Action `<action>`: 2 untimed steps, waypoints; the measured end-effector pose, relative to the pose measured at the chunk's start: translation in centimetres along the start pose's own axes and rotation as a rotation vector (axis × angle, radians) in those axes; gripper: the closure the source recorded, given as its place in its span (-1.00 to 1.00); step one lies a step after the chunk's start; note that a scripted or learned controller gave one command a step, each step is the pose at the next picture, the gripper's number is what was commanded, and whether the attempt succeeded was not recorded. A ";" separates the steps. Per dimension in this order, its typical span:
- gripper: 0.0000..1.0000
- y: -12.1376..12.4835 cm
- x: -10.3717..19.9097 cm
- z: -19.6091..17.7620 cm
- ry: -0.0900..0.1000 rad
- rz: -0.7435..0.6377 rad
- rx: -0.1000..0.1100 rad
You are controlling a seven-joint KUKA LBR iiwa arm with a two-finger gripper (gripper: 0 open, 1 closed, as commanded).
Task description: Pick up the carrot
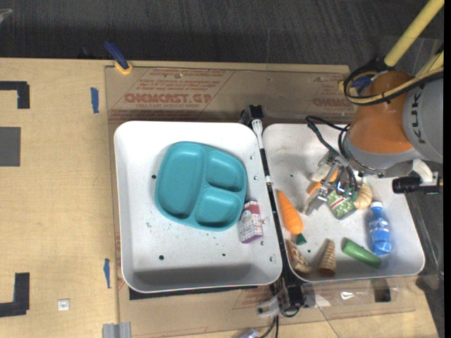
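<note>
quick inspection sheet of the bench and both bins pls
surface: two white bins side by side, left bin, right bin, on a cardboard-covered bench
job's things: carrot lying at the right bin's left edge, apart from the claw
clutter: blue divided plate and small packet in left bin; blue bottle, green piece, cone in right bin
grippers: claw low over the right bin, right of the carrot
cables: black cable at the wrist
surroundings: dark floor

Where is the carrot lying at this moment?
The carrot lies in the right bin, near its left wall, left of the pincer and above a small green piece.
</note>
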State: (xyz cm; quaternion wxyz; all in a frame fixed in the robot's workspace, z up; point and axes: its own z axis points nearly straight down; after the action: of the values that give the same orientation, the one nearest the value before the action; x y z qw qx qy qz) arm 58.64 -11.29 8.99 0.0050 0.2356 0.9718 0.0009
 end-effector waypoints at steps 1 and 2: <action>1.00 0.2 -0.4 -1.4 -0.013 -0.002 -0.003; 1.00 3.0 -6.2 -3.2 -0.001 -0.109 0.000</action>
State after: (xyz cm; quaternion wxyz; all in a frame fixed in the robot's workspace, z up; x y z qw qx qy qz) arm 65.46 -11.49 12.21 0.0054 0.1826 0.9832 0.0003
